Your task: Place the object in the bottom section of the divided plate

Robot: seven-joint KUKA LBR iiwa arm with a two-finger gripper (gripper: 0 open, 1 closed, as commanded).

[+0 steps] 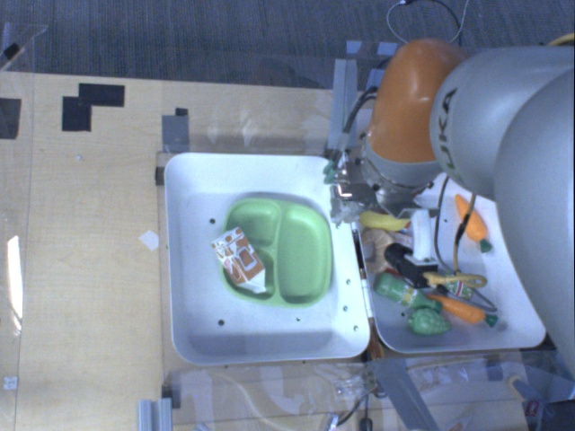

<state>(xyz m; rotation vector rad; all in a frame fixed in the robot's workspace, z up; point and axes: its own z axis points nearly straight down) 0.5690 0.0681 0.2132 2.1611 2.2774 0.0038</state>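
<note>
Two white bins sit side by side on the bench [81, 268]. The left bin [180, 330] has a green plate [301, 254] in it, w/ walls that split the plate into parts. One big part is on the right side & smaller parts are on the left side. The task's thing is a little packet [239, 259], white w/ orange-brown marks. It lies on the left side of the plate, low down near the plate's bottom-left edge. It is tilted, & one end looks like it sits over the plate's rim, but I can't tell for sure which part it is in. Nothing is touching the packet. The big grey arm [503, 115] comes in from the right, w/ its orange band [409, 97] up top. The tool [343, 191] hangs just by the line where the two bins meet, near the plate's top-right corner & well apart from the packet. The arm hides most of it, so I can't tell if the tool is open or closed, & I see nothing held in it. The right bin [526, 330] has pretend food in it. A yellow banana [384, 221] lies close under the arm. One orange carrot [472, 218] is up near the bin's right side & one more carrot [463, 310] is lower down. A green veg [429, 321] sits just beside that lower carrot, & another green thing [393, 287] is a bit to its left. Some black shapes [90, 106] are stuck on the bench, far left, top.
</note>
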